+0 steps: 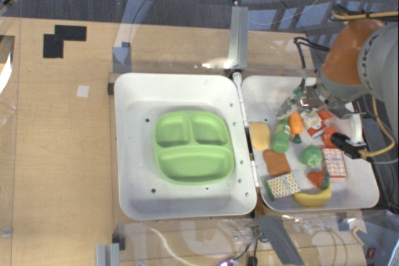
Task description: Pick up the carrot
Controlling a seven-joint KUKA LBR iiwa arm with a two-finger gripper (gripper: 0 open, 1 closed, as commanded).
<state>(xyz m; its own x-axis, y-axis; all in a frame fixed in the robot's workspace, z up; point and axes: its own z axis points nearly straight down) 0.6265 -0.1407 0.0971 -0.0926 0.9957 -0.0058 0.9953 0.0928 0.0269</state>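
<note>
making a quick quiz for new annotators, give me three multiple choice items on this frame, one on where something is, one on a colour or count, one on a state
1. Where is the carrot?
A. in the right bin
B. in the left bin
C. on the bare bench

2. What colour is the divided tray in the left bin?
A. red
B. green
C. blue

3. How does the banana lie?
A. standing upright on one end
B. stacked on the divided tray
C. flat near the front edge of the right bin

Answers:
1. A, the orange carrot sits among the toy foods in the right bin, just below the end effector.
2. B, the three-compartment tray is light green.
3. C, the yellow banana lies flat by the front wall, beside the patterned box.
</note>
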